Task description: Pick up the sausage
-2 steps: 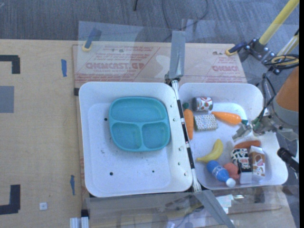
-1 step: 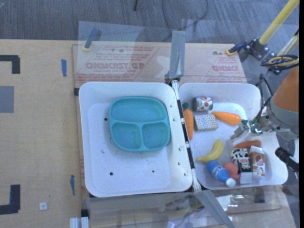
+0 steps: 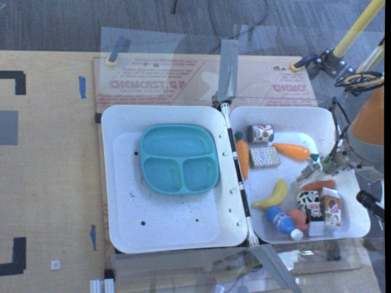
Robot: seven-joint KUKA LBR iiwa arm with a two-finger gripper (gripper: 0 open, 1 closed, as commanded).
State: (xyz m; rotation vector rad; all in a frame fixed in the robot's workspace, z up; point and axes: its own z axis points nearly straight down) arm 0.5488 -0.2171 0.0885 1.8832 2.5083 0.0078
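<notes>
2 shallow white bins sit side by side on the bench. The left bin [image 3: 122, 224] carries a teal divided plate [image 3: 179, 158] with 3 compartments, lying toward that bin's 12 o'clock half. The right bin [image 3: 293, 116] holds the clutter.

The sausage [image 3: 319, 186], a reddish-brown link, lies toward the right bin's 3 o'clock side, just at 12 o'clock of the milk cartons. The gripper [image 3: 313, 166] reaches in from 3 o'clock below the arm's orange band [image 3: 372, 124], its thin metal fingers [image 3: 305, 174] hanging just at 11 o'clock of the sausage. They look slightly parted with nothing between them, though at this size I cannot tell whether a tip touches the sausage.

Around the bin: a small spotted can [image 3: 262, 133] at 12 o'clock, an orange carrot [image 3: 292, 151] just at 4 o'clock of the can, a speckled block [image 3: 265, 157] beneath the can, and a second orange piece [image 3: 243, 159] along the bin's 9 o'clock wall. A banana [image 3: 274, 195] lies near the middle, a blue bottle [image 3: 281, 220] at 6 o'clock of it. A cow-patterned carton [image 3: 310, 204] and a brown-and-white carton [image 3: 332, 209] stand touching at 5 o'clock.
</notes>
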